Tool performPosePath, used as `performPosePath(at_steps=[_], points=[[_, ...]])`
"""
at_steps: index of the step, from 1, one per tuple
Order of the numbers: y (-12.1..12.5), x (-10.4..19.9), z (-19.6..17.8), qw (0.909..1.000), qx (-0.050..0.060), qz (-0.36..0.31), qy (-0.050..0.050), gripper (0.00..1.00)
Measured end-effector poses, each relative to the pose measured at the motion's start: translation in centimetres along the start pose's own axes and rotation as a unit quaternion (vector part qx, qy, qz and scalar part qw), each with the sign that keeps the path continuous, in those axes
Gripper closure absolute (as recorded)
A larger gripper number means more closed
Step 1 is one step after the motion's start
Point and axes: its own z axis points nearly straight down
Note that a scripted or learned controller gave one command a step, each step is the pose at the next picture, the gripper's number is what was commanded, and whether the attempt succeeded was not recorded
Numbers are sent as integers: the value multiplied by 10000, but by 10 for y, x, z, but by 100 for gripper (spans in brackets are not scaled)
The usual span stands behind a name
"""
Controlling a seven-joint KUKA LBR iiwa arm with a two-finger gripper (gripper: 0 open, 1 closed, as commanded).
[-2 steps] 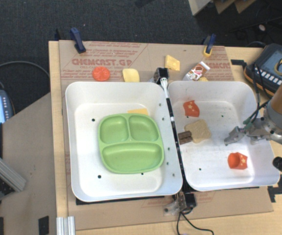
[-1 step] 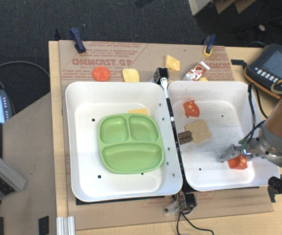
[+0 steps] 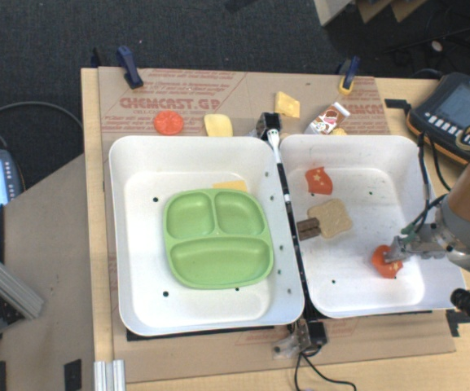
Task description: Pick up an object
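In the right bin (image 3: 357,300) lie a red-orange round piece (image 3: 385,261) near the front right, a red strawberry-like piece (image 3: 318,180) toward the back, and a tan flat piece with a brown end (image 3: 326,220) in the middle. My gripper (image 3: 397,251) reaches in from the right and stands right at the red-orange round piece, touching or just over its upper edge. The left bin (image 3: 129,218) holds a green divided plate (image 3: 217,239) with a yellow flat piece (image 3: 230,186) behind it.
On the cardboard behind the bins lie a red disc (image 3: 169,122), two yellow pieces (image 3: 218,125) (image 3: 287,104), a small printed packet (image 3: 327,120) and a black clip (image 3: 268,125). Blue clamps (image 3: 129,66) (image 3: 349,72) hold the back edge. A handheld pendant (image 3: 454,116) rests at right.
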Motion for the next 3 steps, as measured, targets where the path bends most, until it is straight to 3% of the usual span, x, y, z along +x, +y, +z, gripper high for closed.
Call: performPosePath(at_steps=[1,2,3], points=[[0,0,1,10000,4,-1,2,0],[24,38,-102,10000,-51,-41,-7,0],[8,61,17,10000,37,-10,18,0]])
